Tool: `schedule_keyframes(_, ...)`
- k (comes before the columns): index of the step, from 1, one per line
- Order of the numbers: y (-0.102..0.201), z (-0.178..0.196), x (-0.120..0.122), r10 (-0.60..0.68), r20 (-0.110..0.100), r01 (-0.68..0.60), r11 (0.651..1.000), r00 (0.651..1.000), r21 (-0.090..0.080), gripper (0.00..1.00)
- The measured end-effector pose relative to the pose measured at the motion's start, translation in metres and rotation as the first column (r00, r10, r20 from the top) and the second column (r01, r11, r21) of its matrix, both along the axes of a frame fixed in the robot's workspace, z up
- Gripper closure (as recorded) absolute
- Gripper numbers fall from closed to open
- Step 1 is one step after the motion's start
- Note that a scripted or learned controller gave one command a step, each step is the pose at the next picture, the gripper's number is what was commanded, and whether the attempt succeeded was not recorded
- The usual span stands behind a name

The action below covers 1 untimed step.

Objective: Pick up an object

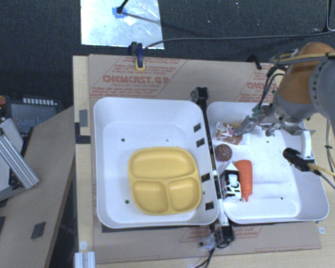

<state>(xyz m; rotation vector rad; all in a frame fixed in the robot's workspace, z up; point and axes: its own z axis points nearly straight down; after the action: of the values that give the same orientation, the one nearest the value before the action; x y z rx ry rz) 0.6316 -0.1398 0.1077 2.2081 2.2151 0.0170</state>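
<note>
Gripper (247, 126) hangs over the right bin (307, 205) beside a printed packet (226, 131); whether its pincer is spread, I cannot tell.

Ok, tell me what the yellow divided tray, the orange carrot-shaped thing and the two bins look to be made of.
Yellow divided tray: likely moulded plastic, smooth, soft sheen, rounded compartment walls.
Orange carrot-shaped thing: probably plastic or rubber toy, evenly coloured, matte; which one is unclear.
Left bin and right bin: seemingly thin formed white plastic, slightly glossy, with rounded corners and rolled rims.
</note>
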Motion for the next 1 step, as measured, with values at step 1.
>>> schedule_keyframes(1, 0.0009, 0.0099, 0.0012, 0.0, 0.004, 0.0, 1.0, 1.0, 0.002, 1.0)
